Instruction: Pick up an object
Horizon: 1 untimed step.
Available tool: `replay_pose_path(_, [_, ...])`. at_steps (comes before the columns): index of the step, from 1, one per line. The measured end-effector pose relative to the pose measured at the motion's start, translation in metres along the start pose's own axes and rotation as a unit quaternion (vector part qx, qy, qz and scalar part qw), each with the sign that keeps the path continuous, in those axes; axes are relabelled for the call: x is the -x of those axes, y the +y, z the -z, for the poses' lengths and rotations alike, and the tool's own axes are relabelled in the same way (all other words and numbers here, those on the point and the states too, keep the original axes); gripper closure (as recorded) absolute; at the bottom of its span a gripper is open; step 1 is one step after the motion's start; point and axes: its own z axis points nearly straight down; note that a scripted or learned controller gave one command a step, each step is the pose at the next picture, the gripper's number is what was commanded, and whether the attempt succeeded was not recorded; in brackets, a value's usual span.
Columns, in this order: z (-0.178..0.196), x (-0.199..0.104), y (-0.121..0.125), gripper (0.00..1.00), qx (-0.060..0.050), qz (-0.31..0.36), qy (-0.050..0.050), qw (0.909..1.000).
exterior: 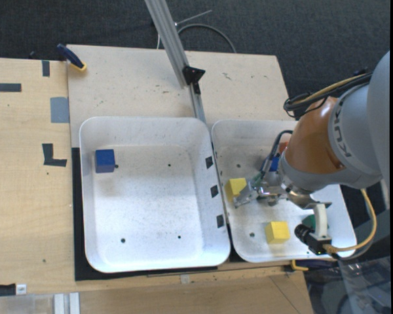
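Small yellow cube in the right shallow white bin, touching the end effector at its 10 o'clock; finger spread cannot be told. Second yellow cube at 5 o'clock; blue cube in the left white bin.

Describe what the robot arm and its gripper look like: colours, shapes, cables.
The arm is thick, rounded and grey, with a glossy orange band above the wrist. Black and yellow cables loop along its upper side, and another yellow cable curves below. The gripper is a small silver metal piece with blue wiring running into it.
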Motion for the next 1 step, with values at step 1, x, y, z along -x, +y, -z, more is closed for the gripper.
replay_pose_path(1, [-0.0138,-0.0006,-0.001,0.0,0.002,0.0,0.0,1.0])
